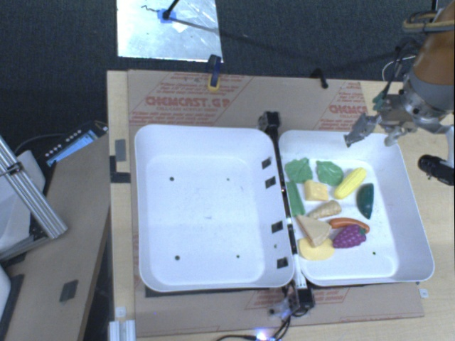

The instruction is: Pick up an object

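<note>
Cardboard sheeting covers your counter (298, 94), and on it sit two white bins side by side. Your left bin (206, 204) has nothing to pick from; the toy food is bunched in the right bin (405, 254), near the divider. Candidates there: yellow corn (350, 182), green leaves (298, 169), purple grapes (349, 237), a dark green pepper (365, 200), cheese wedge (313, 227). Your hand (375, 135) hovers over the right bin's far edge, fingers spread apart and carrying nothing, apart from the pile. Judged: approach stage, no grasp yet. The corn lies nearest.
</note>
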`<state>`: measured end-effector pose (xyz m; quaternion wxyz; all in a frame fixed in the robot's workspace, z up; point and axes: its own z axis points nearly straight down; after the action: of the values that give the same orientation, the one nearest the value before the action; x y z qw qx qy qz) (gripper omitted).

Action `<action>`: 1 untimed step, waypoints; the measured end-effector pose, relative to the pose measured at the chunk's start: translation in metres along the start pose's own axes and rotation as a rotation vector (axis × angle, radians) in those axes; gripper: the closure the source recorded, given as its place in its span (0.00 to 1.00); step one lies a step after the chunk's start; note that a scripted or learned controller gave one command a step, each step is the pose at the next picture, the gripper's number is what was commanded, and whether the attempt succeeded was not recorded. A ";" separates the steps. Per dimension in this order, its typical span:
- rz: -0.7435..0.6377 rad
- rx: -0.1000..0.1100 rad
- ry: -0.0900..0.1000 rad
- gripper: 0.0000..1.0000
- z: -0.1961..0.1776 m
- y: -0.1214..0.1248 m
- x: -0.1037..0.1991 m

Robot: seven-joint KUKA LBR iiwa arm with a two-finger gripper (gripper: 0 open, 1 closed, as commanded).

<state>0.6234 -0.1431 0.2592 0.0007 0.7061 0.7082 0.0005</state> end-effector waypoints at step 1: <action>0.005 0.001 -0.001 0.00 0.168 -0.019 -0.061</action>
<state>0.6053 -0.2042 0.0914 0.0007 0.7077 0.7065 -0.0003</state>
